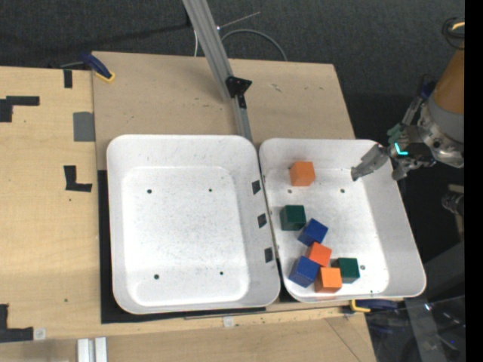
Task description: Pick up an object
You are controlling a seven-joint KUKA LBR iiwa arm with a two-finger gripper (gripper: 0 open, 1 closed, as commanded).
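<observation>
The right bin (pixel 392 225) holds several small cubes. An orange cube (pixel 302 173) sits alone near its far left. A dark green cube (pixel 293 217) and a blue cube (pixel 313 231) lie toward the middle. At the near side, two orange cubes (pixel 320 254), another blue cube (pixel 305 271) and a green cube (pixel 348 268) are packed close together. My gripper (pixel 383 166) hovers over the bin's far right corner, well right of the lone orange cube. It is open, with nothing between its fingers (pixel 367 164).
The left bin (pixel 121 202) lies beside the right one, with a raised divider between them. A grey metal pole (pixel 215 44) slants down from the top to the bins' far edge. The bench edge drops off right of the right bin.
</observation>
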